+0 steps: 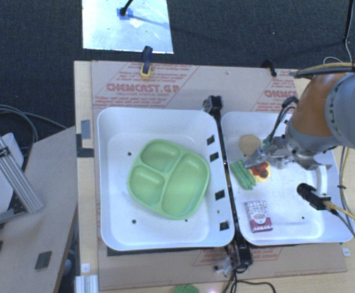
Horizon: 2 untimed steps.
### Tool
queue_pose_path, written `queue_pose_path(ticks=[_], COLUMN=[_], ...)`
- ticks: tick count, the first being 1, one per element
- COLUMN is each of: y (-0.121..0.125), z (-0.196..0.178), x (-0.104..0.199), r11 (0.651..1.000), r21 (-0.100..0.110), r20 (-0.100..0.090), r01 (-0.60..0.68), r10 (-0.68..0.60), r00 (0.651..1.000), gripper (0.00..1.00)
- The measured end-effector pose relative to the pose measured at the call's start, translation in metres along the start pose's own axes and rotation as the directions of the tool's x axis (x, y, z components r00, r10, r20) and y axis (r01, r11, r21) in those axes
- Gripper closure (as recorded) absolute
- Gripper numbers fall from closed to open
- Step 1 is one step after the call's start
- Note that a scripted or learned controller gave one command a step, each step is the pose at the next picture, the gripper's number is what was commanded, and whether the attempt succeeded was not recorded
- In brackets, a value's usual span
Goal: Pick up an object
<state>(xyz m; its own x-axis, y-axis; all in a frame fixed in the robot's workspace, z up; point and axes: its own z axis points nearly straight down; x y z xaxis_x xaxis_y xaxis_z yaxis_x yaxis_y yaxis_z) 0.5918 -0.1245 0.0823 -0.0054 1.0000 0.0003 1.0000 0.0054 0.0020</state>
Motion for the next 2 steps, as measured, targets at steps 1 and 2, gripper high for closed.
queue_pose_path(ticks=[1, 2], y=[0.002, -0.019], z=[-0.016, -0.108], x=[-0.001, 0.055], r11=[1.0, 1.0], r21=[-0.006, -0.007], r20=[0.001, -0.002], r01=[0.001, 0.004], r10=[-0.001, -0.004], r00=[1.0, 1.0], gripper=[1.0, 1.0])
